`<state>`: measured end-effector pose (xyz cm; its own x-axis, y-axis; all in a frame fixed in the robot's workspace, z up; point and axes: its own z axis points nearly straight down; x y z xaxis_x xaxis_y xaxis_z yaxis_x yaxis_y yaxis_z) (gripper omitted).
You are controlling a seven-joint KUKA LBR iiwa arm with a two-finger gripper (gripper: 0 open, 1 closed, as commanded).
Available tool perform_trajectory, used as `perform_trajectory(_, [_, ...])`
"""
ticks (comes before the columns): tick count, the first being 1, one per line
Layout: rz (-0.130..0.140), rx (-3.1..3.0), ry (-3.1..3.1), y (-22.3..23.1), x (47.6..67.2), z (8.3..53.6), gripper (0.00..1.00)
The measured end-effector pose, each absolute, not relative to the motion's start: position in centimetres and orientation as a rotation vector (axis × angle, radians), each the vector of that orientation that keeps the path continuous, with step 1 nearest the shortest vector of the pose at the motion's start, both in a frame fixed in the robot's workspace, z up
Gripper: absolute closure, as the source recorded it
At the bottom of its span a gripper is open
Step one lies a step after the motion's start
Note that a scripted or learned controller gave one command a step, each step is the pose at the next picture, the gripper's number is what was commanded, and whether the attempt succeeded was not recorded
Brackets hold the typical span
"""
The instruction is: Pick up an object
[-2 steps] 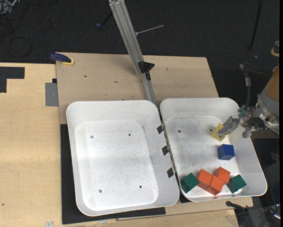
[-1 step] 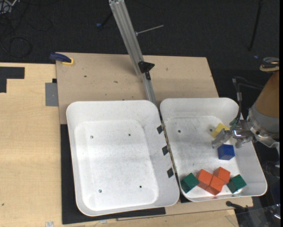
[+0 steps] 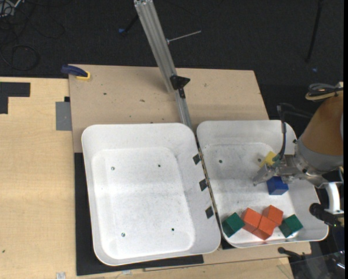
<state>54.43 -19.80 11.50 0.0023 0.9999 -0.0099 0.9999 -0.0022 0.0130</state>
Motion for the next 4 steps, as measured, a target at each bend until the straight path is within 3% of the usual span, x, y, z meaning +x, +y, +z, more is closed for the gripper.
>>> perform_trajectory(1, [0.014, 2.216, 2.197, -19.9, 54.7, 13.0, 1.00])
perform_trajectory(3, [0.001, 2.220, 2.222, -20.9, 54.9, 20.2, 1.00])
perform_trajectory(4, [0.002, 2.219, 2.229, -16.0, 54.8, 21.6, 1.00])
